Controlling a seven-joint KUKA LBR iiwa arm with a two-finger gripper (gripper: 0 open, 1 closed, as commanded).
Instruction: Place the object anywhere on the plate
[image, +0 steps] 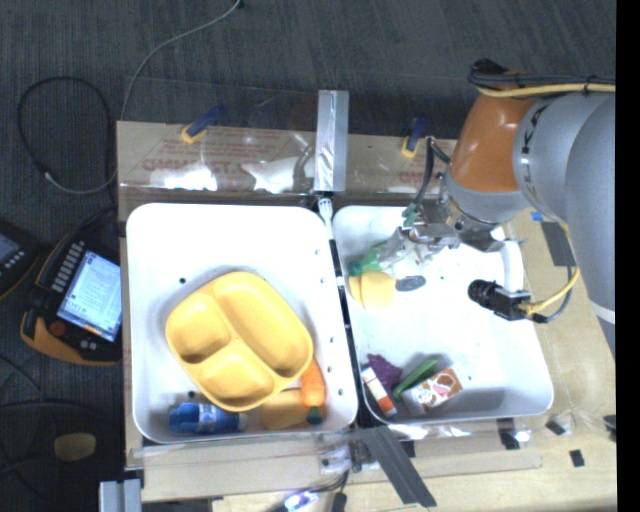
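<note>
gripper (415, 240) over right bin (520, 395) | jaws: state unclear | lemon (375, 289) just below-left, apart | plate (238, 338) in left bin (150, 300)

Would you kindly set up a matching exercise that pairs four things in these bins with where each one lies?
Things:
1. yellow plate
2. carrot
3. blue object
4. purple item

Places:
A. near left corner of the left bin
B. near part of the right bin, by the divider
C. middle of the left bin
D. left bin, against the plate's near right edge

Pairs: 1-C, 2-D, 3-A, 4-B
</note>
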